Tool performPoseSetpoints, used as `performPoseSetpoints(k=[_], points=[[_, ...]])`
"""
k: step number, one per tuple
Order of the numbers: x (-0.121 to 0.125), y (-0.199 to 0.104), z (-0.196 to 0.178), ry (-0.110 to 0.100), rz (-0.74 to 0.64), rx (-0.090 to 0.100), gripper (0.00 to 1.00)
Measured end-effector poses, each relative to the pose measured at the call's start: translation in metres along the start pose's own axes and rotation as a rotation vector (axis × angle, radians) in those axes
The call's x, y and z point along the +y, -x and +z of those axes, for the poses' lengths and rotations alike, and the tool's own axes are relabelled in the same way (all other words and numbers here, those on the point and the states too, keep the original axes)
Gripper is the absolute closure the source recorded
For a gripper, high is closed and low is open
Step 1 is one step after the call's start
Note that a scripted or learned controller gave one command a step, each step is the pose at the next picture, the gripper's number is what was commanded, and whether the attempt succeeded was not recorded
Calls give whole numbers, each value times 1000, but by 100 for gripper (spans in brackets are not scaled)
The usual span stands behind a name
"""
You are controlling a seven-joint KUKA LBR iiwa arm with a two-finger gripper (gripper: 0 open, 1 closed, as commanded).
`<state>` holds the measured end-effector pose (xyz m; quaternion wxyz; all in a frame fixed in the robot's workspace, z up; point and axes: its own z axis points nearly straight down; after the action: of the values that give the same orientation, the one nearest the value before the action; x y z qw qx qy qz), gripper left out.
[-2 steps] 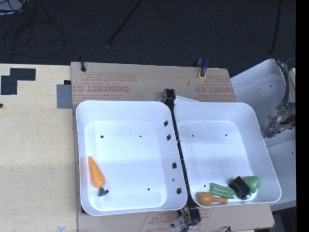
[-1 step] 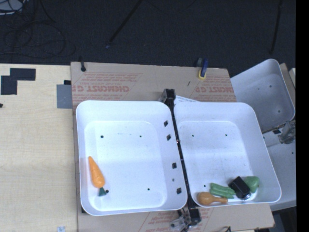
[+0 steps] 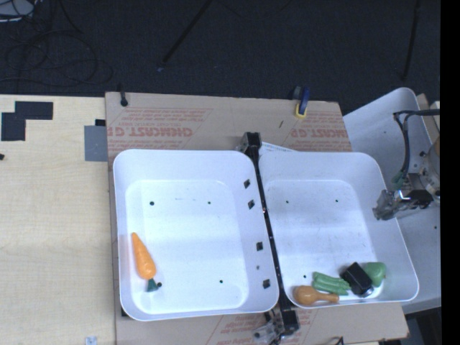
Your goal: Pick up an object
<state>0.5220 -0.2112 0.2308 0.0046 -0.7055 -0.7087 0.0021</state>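
The wooden bench (image 3: 50, 221) runs off to the left, and on it lies a cardboard sheet (image 3: 215, 124) printed with red lettering. On the sheet sit the two white bins side by side, the left bin (image 3: 118, 192) and the right bin (image 3: 323, 162), touching along a black strip (image 3: 263, 214) between them. I, the gripper (image 3: 392, 204), hang at the right bin's right rim, about halfway down its side, above the wall rather than over the floor, and well apart from every object. From this angle I am small and dark against the rim, and I cannot tell whether I am spread or closed; nothing shows in my grasp. The things to pick up lie in two places. A carrot (image 3: 143, 257) lies alone near the left bin's front-left corner, its green end pointing to the front. The others crowd the right bin's front-right corner: a green pod (image 3: 330, 283), a black block (image 3: 357, 278) touching it, a green lump (image 3: 376, 270) just beyond the block, and an orange pear (image 3: 313, 295) at the front wall. A small blue and yellow clip (image 3: 301, 102) stands on the sheet's far edge.
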Motion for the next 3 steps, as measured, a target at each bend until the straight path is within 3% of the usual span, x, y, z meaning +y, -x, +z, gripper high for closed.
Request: performPoseSetpoints(k=[1,2,3], points=[[-3,-23,-48,10,2,-3,100],[-20,3,-48,7,7,-3,100],[-5,-2,13,2,4,-1,100]])
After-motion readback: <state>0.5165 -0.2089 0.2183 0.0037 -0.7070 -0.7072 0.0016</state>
